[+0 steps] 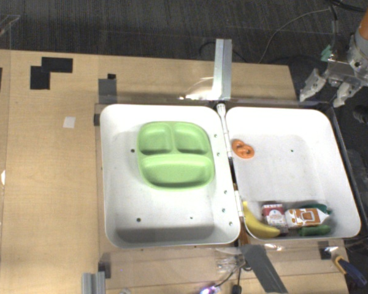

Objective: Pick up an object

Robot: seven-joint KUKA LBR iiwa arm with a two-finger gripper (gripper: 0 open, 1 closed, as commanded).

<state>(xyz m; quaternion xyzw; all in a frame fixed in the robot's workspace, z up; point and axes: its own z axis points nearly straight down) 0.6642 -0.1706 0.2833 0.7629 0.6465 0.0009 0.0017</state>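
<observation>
Up at the right bin's (331, 124) far right corner, the gripper (327, 90) hovers with fingers spread and nothing between them. Below, a banana (257, 224), small packets (297, 216) and an orange ring (243, 149) lie in that bin; a green tray (175, 154) fills the left bin (119, 182).

The two bins (282, 182) looked like smooth white plastic with a soft sheen, and the green divided tray (175, 154) was matt plastic. The surface (43, 182) was pale, matt wood. The banana (257, 224) had smooth, slightly glossy yellow skin.
</observation>
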